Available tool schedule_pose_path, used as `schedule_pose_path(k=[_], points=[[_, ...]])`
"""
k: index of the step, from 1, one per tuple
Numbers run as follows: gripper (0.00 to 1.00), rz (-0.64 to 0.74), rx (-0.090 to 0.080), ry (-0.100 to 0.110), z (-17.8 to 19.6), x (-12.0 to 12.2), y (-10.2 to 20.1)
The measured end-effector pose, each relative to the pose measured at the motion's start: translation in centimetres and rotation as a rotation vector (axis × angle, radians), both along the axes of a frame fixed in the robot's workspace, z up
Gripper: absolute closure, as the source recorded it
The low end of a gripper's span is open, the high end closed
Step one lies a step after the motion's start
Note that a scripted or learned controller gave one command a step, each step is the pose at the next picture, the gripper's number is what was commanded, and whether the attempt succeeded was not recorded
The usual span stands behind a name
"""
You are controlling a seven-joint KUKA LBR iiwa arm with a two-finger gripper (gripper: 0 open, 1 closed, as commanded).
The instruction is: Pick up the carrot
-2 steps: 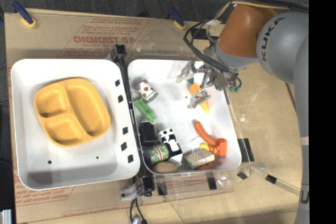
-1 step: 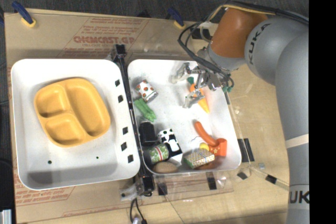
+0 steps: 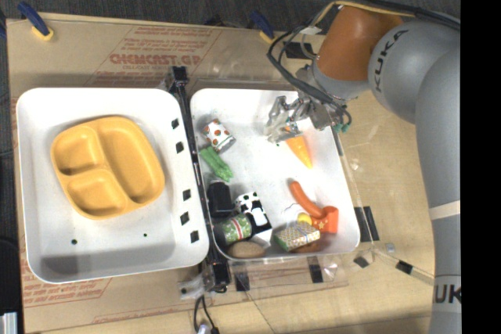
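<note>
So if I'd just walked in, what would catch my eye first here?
Probably the big grey arm with its orange band reaching in from the right, its gripper low over the right white bin, right beside a small orange cone-shaped carrot. Next, the yellow divided plastic tray lying in the left white bin, and the jumble of toy foods along the right bin's near edge.

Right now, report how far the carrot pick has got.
Done: the arm has reached into the right bin and the gripper sits at the carrot's wide end. In hand: closing in on the carrot, which lies on the bin floor, tip pointing toward the hot dog. Left: a visible grasp and the lift; the view does not show the carrot between the fingers.
</note>
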State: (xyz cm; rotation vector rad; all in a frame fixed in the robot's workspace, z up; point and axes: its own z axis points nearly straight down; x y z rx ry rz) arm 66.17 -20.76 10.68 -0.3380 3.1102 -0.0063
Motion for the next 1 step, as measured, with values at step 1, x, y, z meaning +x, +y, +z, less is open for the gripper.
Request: schedule_pose_path(k=[1], points=[[1.0, 0.434, -0.001, 0.012, 2.45, -10.19, -0.28]])
